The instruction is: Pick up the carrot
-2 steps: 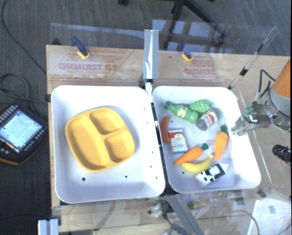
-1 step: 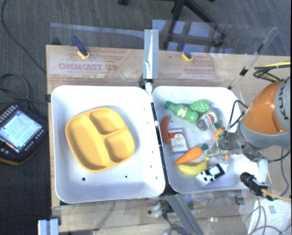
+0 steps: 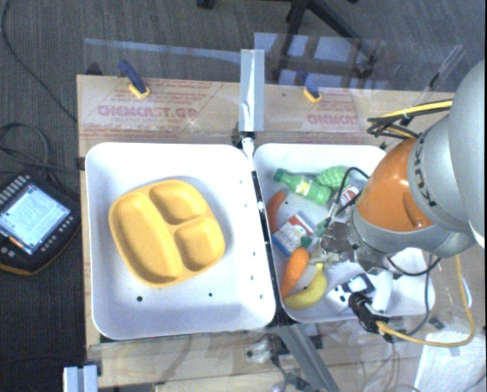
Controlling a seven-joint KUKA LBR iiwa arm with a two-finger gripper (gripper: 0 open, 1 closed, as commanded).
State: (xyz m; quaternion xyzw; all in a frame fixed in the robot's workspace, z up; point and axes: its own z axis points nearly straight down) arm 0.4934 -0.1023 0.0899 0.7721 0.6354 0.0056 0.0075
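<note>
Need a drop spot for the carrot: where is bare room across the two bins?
Left bin: bare floor all around the yellow tray, widest along the near edge. Right bin is crowded: carrot, banana, green bottle and small carton packed together under the arm.

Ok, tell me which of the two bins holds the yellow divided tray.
The left bin. The yellow tray lies in it alone, while the right bin holds the carrot, a banana and a green bottle.

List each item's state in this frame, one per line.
carrot: lying in the right bin, not lifted
banana: lying against the carrot
green bottle: on its side
yellow tray: flat in the left bin, compartments bare
gripper: down among the items
</note>
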